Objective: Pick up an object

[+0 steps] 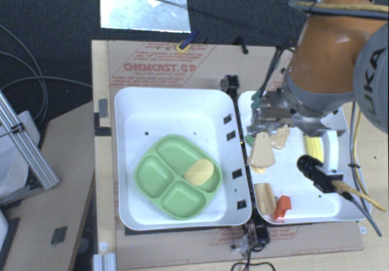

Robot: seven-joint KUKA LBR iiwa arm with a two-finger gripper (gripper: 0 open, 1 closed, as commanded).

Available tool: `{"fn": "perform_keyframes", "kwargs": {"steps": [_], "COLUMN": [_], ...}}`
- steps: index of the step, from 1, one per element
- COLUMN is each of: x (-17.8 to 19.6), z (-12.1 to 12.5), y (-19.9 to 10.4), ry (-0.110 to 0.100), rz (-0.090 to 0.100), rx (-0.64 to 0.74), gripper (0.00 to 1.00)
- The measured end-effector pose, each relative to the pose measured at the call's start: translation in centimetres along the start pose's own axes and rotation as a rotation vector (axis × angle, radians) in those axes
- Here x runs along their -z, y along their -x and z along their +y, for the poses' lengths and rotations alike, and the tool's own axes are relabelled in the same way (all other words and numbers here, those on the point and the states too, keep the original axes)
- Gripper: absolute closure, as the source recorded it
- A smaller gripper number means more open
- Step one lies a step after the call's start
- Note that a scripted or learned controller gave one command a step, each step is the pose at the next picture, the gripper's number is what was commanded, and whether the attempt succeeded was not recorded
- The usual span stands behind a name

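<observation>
A grey and orange arm (340, 51) reaches from 3 o'clock over the right bin (304, 212) on the desk (161, 60). Its gripper (267, 119) hangs at that bin's 10 o'clock corner; whether it is apart or together, I cannot tell. The left bin (170, 102) holds a green tray (164, 185) with a yellow piece (199, 172) at its 3 o'clock. Just below the gripper lies a tan slice (262, 153); a red piece (282, 206) lies at 6 o'clock.

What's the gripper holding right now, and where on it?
Cannot tell. The gripper is low in the right bin, just above a pale tan slice, but the arm hides any contact. No object is visibly held.
</observation>
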State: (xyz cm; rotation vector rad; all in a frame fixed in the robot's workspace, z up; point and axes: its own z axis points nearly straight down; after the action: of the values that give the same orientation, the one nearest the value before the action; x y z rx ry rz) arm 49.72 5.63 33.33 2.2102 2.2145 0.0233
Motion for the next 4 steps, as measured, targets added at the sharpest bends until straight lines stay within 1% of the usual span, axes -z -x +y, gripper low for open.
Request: {"fn": "perform_keyframes", "kwargs": {"steps": [1, 4], "x": [0.3, 3.4], "z": [-0.1, 0.1], "y": [-0.3, -0.3], "ry": [-0.014, -0.009], "rz": [-0.001, -0.001], "rx": [0.010, 0.029], "gripper": [1.00, 1.00]}}
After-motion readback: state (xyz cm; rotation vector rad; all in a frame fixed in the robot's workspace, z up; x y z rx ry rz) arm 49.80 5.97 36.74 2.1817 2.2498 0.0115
